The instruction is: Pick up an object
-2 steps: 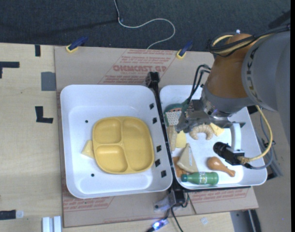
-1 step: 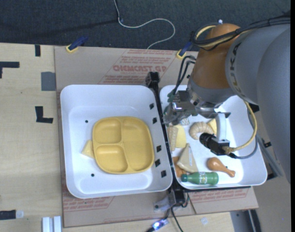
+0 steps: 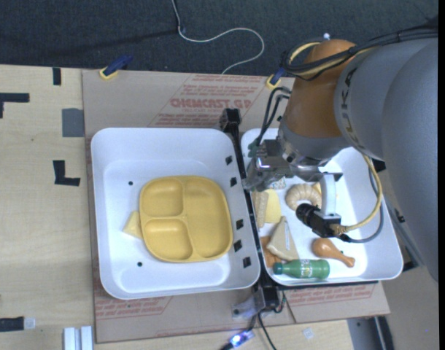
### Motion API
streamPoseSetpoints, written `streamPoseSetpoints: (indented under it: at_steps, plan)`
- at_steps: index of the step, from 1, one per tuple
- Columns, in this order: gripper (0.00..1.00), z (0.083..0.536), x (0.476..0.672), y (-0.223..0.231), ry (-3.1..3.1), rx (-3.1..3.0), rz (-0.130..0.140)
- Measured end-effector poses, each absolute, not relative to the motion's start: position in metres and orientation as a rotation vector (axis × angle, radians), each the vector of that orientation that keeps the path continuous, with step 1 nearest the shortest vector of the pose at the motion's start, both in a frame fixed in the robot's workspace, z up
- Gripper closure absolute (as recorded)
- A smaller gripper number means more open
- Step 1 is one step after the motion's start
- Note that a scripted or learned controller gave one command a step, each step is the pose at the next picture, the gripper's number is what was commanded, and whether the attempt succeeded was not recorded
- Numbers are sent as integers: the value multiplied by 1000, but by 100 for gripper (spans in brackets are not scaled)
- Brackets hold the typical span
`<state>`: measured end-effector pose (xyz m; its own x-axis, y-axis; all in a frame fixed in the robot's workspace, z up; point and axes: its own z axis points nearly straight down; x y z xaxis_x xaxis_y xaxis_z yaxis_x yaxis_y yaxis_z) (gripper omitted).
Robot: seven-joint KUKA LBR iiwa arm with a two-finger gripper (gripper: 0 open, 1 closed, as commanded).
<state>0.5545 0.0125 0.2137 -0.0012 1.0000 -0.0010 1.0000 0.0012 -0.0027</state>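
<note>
The right bin (image 3: pixel 379 257) holds several toy foods: a croissant (image 3: pixel 304 193), a pale cheese wedge (image 3: pixel 267 207), a tan sandwich slice (image 3: pixel 283 240), a brown chicken drumstick (image 3: pixel 332 249) and a green bottle (image 3: pixel 303 269) lying along the front wall. My gripper (image 3: pixel 268 172) hangs low at the bin's left side, just above the cheese wedge and left of the croissant. The big grey arm with its orange band covers the back of this bin.
The left bin (image 3: pixel 113 159) holds a yellow divided plate (image 3: pixel 186 219) with a pale yellow piece (image 3: pixel 131 225) peeking from under its left edge. A black clamp (image 3: pixel 230 119) sits between the bins at the back. A white cable (image 3: pixel 215 35) trails over the dark cloth behind.
</note>
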Motion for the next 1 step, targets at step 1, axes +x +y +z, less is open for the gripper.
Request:
streamPoseSetpoints:
  at_steps: [1]
  plan:
    - [100,215,558,11,-2223,-2219,3]
